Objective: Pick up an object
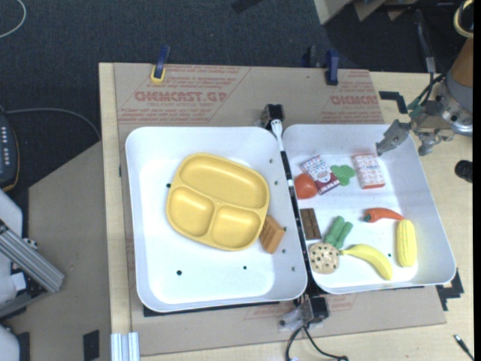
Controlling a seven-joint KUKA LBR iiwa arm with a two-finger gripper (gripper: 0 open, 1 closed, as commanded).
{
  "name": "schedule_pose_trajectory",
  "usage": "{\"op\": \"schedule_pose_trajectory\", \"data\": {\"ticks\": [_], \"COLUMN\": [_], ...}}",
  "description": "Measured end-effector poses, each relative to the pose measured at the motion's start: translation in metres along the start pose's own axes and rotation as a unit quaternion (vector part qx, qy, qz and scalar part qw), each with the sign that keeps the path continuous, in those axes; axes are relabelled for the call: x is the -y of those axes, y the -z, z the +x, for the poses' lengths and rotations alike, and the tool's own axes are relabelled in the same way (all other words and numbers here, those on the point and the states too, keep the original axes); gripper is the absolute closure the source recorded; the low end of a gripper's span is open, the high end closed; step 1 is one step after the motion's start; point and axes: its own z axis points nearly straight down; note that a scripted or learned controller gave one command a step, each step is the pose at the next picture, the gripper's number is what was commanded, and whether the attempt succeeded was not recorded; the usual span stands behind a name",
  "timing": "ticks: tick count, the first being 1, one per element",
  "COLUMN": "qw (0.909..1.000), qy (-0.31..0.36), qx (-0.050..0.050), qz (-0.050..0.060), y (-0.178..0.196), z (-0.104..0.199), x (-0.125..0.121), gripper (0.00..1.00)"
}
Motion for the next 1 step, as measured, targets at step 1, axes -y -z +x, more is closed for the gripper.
{"op": "schedule_pose_trajectory", "data": {"ticks": [1], "qw": [1.0000], "qy": [0.002], "qx": [0.002], "qz": [-0.007], "y": [0.0085], "z": [0.0004], "x": [-0.0031], "gripper": [0.00]}}
